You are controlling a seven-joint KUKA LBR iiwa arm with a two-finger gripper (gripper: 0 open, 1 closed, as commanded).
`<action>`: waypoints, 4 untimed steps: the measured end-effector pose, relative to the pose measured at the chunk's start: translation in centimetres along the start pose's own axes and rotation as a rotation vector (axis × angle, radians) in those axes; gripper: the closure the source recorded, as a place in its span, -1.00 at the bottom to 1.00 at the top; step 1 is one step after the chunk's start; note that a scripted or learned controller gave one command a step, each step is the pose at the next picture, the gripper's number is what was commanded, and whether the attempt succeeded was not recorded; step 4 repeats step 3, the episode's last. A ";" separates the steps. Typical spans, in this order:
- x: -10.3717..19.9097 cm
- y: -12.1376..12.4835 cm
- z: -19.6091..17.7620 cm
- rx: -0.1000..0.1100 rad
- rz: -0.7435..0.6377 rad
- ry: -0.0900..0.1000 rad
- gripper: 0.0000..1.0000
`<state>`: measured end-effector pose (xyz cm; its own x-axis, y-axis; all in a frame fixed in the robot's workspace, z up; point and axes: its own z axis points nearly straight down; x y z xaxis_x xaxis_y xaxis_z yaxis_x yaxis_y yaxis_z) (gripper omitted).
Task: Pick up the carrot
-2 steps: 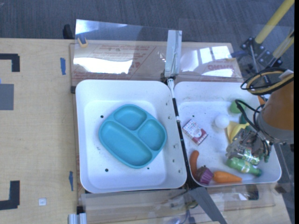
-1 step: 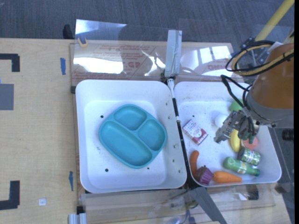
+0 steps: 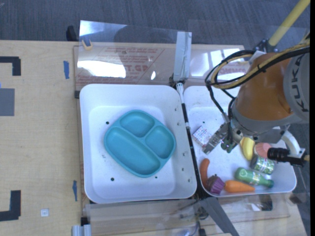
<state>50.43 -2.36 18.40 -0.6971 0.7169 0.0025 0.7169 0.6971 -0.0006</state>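
The carrot, orange and tapered, lies near the front wall of the right bin, between a purple piece and a green can. My gripper hangs over the middle of that bin, behind the carrot and apart from it. Its fingers stand open with nothing between them. The grey and orange arm covers the bin's back right part.
An orange-red elongated piece lies by the right bin's left wall. A yellow banana, a pink item and a small white packet lie around the gripper. The left bin holds a blue divided plate.
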 end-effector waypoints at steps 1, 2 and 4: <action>-0.3 -3.7 -2.2 -0.003 0.459 -0.004 1.00; -3.9 -7.1 -9.6 -0.005 0.276 -0.007 1.00; -11.3 -7.3 0.1 0.004 0.177 0.002 1.00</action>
